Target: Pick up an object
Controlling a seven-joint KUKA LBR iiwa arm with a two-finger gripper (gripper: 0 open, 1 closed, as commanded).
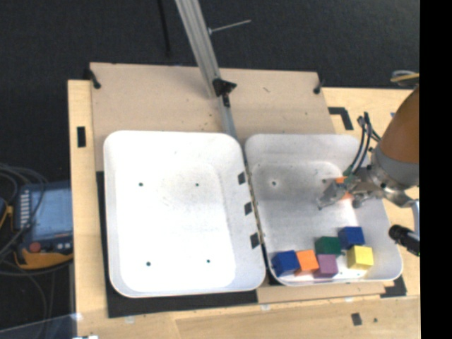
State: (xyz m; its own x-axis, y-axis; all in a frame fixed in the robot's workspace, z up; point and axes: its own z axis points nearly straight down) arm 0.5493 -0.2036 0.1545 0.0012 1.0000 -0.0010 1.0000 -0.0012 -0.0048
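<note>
My gripper [344,193] hangs over the middle right of the right bin [289,161], with the arm coming in from the right. A small orange patch shows at the gripper, and I cannot tell whether it belongs to the gripper or to an object. Several blocks lie along the bin's front edge: a blue block [284,262], an orange block [307,260], a purple block [327,265], a green block [328,246], a second blue block [351,236] and a yellow block [361,256]. The gripper is above and behind these blocks, apart from them.
The left bin [176,210] stands beside the right one, with a shared middle rim. A slanted metal pole [201,41] rises from behind the bins. A black part [402,237] juts in by the right bin's right rim.
</note>
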